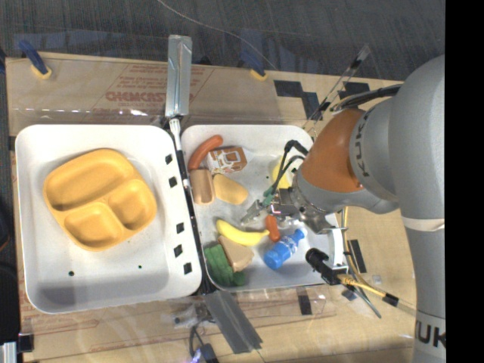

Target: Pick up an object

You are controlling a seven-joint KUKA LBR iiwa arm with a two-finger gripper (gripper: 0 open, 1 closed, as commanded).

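A cardboard-covered bench on dark carpet carries two shallow white bins side by side. In the camera view, the left white plastic bin point(30, 278) holds a yellow three-compartment plastic tray point(98, 197). The right white plastic bin point(198, 138) is crowded: a red toy sausage point(205, 150) and a small brown printed packet point(227, 159) lie at the far side, a tan cylinder point(200, 186) and a pale yellow wedge point(230, 190) sit just nearer, and a yellow toy banana point(240, 234), a green leafy toy point(220, 264) and a blue plastic bottle point(283, 250) fill the near part. The grey arm with its orange band point(336, 157) reaches in from the right, and the two-finger gripper point(272, 212) sits low over the middle of this bin, just beside a small orange piece point(272, 224) and near the banana's right end. Whether it is open or closed cannot be told, and nothing is visibly held. A good grasp probably means centring on one item, likely the orange piece or bottle, descending straight, closing across its narrow side, and avoiding nudging neighbours that touch.
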